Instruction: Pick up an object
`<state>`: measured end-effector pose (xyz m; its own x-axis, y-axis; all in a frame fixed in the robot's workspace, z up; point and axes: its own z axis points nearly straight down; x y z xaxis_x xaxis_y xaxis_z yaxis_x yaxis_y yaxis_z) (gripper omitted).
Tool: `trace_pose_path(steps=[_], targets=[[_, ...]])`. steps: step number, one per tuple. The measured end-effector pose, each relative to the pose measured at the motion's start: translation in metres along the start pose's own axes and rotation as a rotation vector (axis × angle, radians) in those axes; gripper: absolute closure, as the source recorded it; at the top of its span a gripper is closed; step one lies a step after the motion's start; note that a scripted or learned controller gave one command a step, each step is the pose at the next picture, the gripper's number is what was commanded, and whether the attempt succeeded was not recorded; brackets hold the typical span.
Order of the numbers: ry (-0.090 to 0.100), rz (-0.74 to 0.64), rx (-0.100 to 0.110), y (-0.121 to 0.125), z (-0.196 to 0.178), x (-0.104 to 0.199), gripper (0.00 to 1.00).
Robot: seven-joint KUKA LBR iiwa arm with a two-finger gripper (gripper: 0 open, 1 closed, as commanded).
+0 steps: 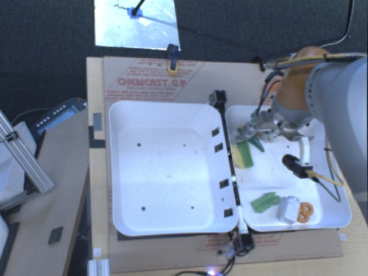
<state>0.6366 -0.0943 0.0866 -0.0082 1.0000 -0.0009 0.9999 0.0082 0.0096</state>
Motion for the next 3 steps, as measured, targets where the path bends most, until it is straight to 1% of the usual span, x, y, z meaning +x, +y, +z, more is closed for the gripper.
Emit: trace_pose_path(steps=[1,2,3], targets=[[0.001,0.002,0.004,0.029,0.001,0.004,0.00],[-0.002,0.001,0.016,0.026,-0.008,0.002,1.00],[0.003,-0.004,-0.012,0.038,-0.233,0.091,1.00]])
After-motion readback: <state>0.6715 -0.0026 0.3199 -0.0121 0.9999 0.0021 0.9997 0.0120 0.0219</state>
